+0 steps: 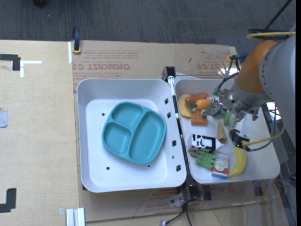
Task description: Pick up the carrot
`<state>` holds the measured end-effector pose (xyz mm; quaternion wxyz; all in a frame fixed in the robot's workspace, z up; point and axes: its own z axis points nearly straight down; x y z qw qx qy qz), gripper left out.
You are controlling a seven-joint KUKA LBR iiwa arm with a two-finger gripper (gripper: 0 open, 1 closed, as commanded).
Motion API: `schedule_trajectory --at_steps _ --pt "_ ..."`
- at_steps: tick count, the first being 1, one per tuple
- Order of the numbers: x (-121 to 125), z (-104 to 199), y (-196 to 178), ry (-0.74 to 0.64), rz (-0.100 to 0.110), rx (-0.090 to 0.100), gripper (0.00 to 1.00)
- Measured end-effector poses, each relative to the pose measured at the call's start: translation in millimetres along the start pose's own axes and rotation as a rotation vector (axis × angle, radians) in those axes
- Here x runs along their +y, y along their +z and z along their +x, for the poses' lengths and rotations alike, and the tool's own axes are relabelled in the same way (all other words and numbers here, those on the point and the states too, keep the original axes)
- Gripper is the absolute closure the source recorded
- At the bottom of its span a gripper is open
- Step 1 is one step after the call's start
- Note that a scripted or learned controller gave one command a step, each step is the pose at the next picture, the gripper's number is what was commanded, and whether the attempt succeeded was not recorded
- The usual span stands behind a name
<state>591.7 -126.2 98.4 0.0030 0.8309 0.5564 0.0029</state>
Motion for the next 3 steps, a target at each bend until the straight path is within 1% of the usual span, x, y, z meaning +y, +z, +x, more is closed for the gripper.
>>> schedule_trajectory --at_steps 1,2,3 --pt "47.6 28.5 1.7 0.241 0.022 -0.008 0.00" --pt "50.5 30.6 -10.0 0.233 0.008 -0.005 1.00" --pt "50.4 30.7 -9.8 0.234 0.009 -0.005 0.00"
